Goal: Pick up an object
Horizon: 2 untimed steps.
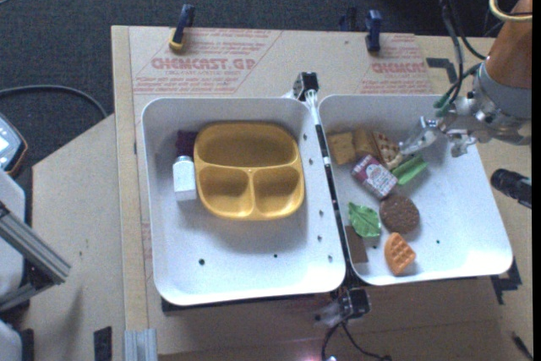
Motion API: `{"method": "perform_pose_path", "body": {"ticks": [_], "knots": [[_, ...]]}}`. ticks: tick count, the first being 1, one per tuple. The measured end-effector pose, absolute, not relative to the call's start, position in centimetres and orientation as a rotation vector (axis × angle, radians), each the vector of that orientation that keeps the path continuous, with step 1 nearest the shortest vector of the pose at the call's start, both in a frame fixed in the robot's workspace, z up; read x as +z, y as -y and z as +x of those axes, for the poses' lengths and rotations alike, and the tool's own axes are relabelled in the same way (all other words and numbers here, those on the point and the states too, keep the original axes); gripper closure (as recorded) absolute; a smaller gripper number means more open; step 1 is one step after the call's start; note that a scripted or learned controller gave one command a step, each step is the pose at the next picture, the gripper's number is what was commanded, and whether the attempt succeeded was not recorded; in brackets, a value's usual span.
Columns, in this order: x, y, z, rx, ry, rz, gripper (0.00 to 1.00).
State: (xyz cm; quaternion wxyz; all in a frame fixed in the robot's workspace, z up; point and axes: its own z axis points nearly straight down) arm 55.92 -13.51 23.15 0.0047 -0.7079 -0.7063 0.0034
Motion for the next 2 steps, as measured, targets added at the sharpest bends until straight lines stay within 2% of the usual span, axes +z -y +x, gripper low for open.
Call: {"method": "perform_pose_path", "body": {"ticks": [1, 2], "knots": [[23.8, 13.5, 56.2, -0.001, 2.222, -2.222, 0.0], [18.7, 12.9, 55.2, 0.005, 2.217, -2.217, 0.0]]}}
